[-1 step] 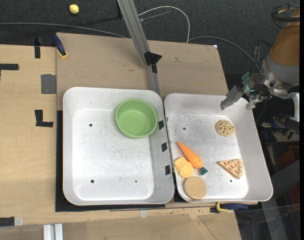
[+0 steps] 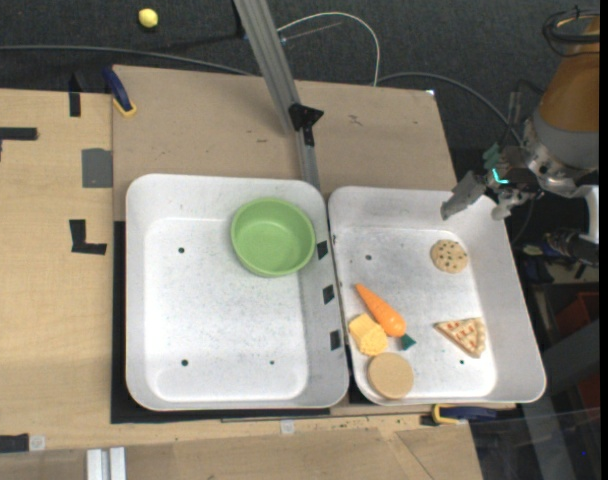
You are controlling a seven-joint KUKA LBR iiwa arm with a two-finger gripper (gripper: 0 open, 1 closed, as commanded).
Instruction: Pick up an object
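- End effector (image 2: pixel 481 194) hovers at the right bin's (image 2: pixel 504 268) one o'clock corner; grip state cannot be told.
- Cookie (image 2: pixel 449 256) lies just below it, toward seven o'clock.
- Carrot (image 2: pixel 381 310) lies mid-bin.

The arm (image 2: pixel 569 98) is reaching in from the right, its tool (image 2: pixel 476 196) hanging low, holding nothing.

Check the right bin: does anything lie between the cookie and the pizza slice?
No. In the camera view, the stretch of bin floor between the cookie and the pizza slice is bare white; the carrot lies off to the left of it.
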